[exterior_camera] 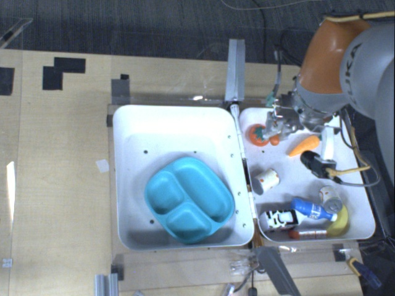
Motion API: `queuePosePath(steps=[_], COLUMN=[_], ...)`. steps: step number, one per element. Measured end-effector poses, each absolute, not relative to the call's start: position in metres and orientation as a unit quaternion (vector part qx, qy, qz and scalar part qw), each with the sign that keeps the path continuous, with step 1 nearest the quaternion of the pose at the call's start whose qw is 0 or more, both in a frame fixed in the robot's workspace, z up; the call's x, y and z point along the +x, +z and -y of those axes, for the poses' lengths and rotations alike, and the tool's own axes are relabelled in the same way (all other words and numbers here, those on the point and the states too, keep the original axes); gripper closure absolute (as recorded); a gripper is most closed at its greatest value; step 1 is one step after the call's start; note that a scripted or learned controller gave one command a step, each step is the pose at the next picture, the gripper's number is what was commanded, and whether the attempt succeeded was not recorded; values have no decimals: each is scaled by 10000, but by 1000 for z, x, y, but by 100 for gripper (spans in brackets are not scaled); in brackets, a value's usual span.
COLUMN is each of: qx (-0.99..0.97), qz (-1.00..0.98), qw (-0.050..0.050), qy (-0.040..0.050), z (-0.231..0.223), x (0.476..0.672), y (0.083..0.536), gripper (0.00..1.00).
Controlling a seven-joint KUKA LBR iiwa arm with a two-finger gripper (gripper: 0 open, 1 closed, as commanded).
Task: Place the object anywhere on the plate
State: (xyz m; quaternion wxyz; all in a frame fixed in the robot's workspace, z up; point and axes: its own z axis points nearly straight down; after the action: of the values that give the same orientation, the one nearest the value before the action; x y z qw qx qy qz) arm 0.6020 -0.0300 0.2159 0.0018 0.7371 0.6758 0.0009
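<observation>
Grey arm with orange band reaches in from right, wrist bent down over right white bin (368, 227); gripper (272, 130) low at small round orange-red object (256, 134) in far-left corner. Can't tell gripper state; wrist hides it. Blue divided plastic plate (188, 197) sits in left white bin (133, 134).

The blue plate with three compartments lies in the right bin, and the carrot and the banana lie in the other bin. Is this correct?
Not quite. The camera view shows the blue plate in the left bin. The carrot and the banana lie in the other bin, the right one.
</observation>
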Motion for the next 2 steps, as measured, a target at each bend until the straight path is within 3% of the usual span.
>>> queuePosePath(steps=[1,2], qx=[6799,7745], qz=[-7333,-6326], qw=[11,2], qy=[16,15], z=[-32,-133], x=[577,501], y=[185,226], gripper=[100,100])
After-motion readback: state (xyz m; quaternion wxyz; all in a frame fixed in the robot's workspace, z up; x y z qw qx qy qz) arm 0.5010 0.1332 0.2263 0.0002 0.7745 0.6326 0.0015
